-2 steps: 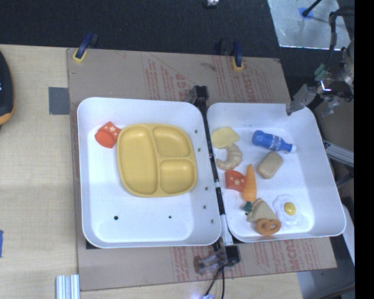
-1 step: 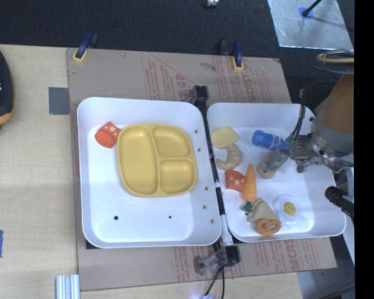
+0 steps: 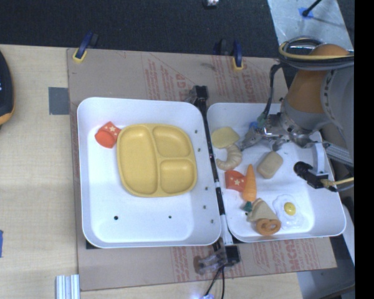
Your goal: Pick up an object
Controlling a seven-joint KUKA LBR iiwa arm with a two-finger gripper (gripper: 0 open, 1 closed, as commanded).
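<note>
The gripper (image 3: pixel 257 134) is positioned low in the right bin (image 3: pixel 327 226), beside a pale round piece (image 3: pixel 224 137). Finger state cannot be determined.

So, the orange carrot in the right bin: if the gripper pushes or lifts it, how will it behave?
The carrot looks like a smooth toy, so probably stiff and light. Its tapered shape could let narrow fingers slip toward the tip. It lies beside a red piece, with other food toys close below, so a push would likely move those neighbours too, or make it turn rather than slide straight.
</note>
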